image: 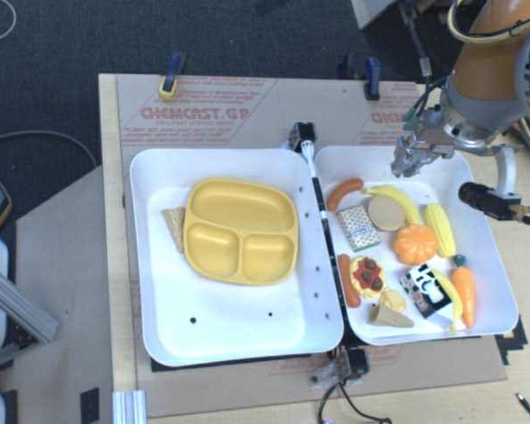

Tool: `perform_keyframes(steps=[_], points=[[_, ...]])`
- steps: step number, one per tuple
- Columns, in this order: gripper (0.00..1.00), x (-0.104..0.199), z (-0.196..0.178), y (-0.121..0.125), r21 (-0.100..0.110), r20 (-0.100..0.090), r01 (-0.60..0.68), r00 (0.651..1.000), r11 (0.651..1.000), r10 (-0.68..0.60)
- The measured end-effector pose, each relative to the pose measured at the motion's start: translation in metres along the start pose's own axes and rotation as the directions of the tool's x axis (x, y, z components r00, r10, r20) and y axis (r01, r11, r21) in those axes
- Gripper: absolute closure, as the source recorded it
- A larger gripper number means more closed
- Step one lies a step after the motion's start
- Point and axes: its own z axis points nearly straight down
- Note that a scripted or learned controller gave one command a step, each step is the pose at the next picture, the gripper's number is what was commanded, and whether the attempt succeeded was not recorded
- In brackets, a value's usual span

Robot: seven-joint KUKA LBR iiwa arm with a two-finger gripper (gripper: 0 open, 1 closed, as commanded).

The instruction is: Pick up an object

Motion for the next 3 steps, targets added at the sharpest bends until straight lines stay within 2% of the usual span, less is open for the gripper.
perform_keyframes(steps=[1,3], points=[[1.00,0.046,0.008,-0.024,0.001,0.000,-0.001,1.000,1.000,0.001],[1.00,0.136,-0.018,-0.075,0.000,0.000,0.000,1.000,1.000,0.000]])
